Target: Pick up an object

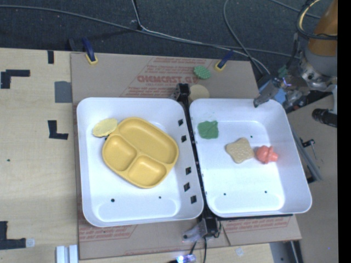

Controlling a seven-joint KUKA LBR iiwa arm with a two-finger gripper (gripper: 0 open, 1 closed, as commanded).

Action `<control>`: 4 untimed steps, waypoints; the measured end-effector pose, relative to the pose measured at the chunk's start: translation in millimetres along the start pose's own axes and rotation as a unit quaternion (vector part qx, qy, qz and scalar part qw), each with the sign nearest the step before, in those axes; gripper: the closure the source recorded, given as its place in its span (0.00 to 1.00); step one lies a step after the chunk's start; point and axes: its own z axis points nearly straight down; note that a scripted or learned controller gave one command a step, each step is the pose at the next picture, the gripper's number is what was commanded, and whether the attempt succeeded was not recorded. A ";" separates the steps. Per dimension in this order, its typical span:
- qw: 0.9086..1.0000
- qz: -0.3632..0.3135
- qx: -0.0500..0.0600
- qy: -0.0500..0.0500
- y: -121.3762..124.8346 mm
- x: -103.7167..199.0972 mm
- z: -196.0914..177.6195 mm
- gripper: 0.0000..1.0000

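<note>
Two shallow white bins are seen side by side on the bench. In the left bin (90, 201) a yellow divided tray (140, 151) is placed near the middle, and a pale yellow flat piece (104, 127) is touching its upper left edge. In the right bin (285, 196) three small objects are found: a green piece (208, 129) near the upper left corner, a tan toast-shaped piece (239, 150) close to the middle, and a pink-red piece (266, 154) just beside it, on its right. Outside the bins, on the cardboard behind them, another green piece (201, 72) is lying. The gripper (262, 97) is held above the upper right corner of the right bin, apart from all three objects. Nothing is seen between its fingers, and it cannot be told whether the claw is apart or together.
</note>
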 end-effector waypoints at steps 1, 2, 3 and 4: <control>1.000 -0.002 -0.007 -0.002 2.7 0.7 -9.5 0.00; 1.000 -0.002 -0.004 -0.001 8.2 9.7 43.9 0.00; 1.000 -0.002 -0.004 -0.001 9.0 11.2 109.1 0.00; 1.000 -0.003 -0.008 -0.003 10.0 11.6 146.1 0.00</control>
